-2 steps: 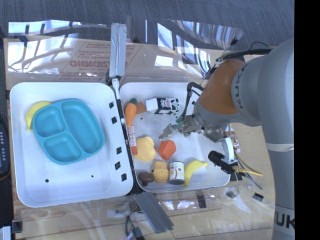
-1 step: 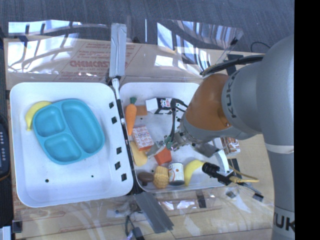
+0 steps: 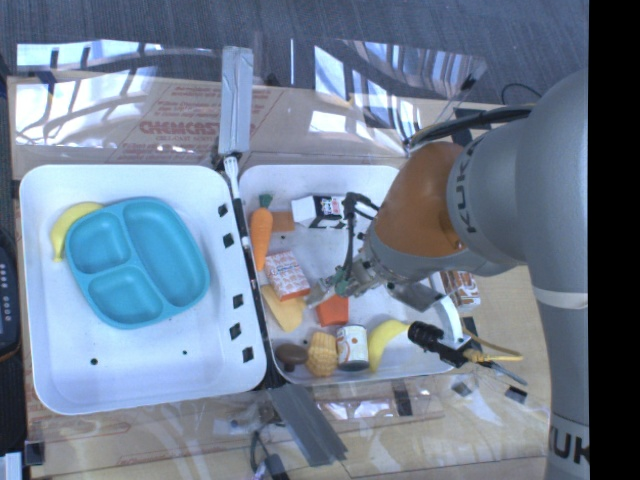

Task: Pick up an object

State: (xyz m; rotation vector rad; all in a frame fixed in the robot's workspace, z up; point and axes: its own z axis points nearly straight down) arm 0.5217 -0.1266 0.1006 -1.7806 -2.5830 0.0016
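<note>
Right bin (image 3: 300,183) partly behind arm (image 3: 470,208)

Looking like a robotics lab rather than any home or kitchen. Sitting on a desk (image 3: 500,298) of pale wood: two shallow white bins (image 3: 40,298), side by side, ringed by clear plastic sheeting (image 3: 400,73) and printed cardboard (image 3: 180,123). Reaching in from the right, a big grey industrial arm (image 3: 530,188) with an orange band, cables (image 3: 470,118) trailing along it. Lying in the bins, toy food such as a plastic carrot (image 3: 261,234) and a blue divided tray (image 3: 138,260). Showing beyond, dark grey carpet (image 3: 150,8).
</note>
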